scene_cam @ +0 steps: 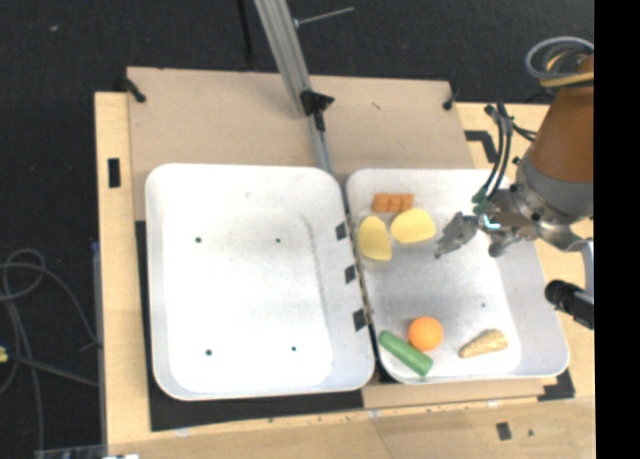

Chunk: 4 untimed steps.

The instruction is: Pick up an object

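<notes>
Two white bins sit side by side on the bench; the left bin [245, 277] is bare, the right bin [470, 292] holds every object. The gripper [462, 232] hangs over the right bin's middle, fingers spread apart with nothing between them. Two yellow pieces [393, 232] lie just left of it, an orange wafer [392, 203] beyond; nearer lie a green cylinder [405, 353], an orange ball [426, 333], a tan wedge [483, 344].

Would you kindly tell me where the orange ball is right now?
The orange ball lies near the right bin's front edge, between the green cylinder and the tan wedge.
</notes>
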Motion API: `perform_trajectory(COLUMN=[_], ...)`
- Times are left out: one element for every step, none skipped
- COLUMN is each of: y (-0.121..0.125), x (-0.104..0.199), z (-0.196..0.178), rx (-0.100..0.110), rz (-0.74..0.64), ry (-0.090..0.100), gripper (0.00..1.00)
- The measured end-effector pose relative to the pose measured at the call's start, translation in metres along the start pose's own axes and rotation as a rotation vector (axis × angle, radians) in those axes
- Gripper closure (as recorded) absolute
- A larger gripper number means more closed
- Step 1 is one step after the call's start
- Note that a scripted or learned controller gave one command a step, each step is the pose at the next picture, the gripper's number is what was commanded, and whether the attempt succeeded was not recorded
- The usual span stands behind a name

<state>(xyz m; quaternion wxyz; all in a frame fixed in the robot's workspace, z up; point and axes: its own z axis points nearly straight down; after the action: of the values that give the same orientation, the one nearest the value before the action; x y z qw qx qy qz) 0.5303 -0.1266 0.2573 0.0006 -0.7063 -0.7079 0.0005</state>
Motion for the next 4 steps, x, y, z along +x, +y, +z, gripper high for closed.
perform_trajectory(y=[0.001, 0.003, 0.004, 0.003], x=[0.000, -0.010, -0.008, -0.009], z=[-0.002, 0.055, 0.118, 0.158], rx=[-0.005, 0.002, 0.003, 0.000], rz=[0.002, 0.003, 0.004, 0.004], ry=[-0.001, -0.001, -0.001, -0.002], gripper=[0.00, 0.00, 0.00, 0.00])
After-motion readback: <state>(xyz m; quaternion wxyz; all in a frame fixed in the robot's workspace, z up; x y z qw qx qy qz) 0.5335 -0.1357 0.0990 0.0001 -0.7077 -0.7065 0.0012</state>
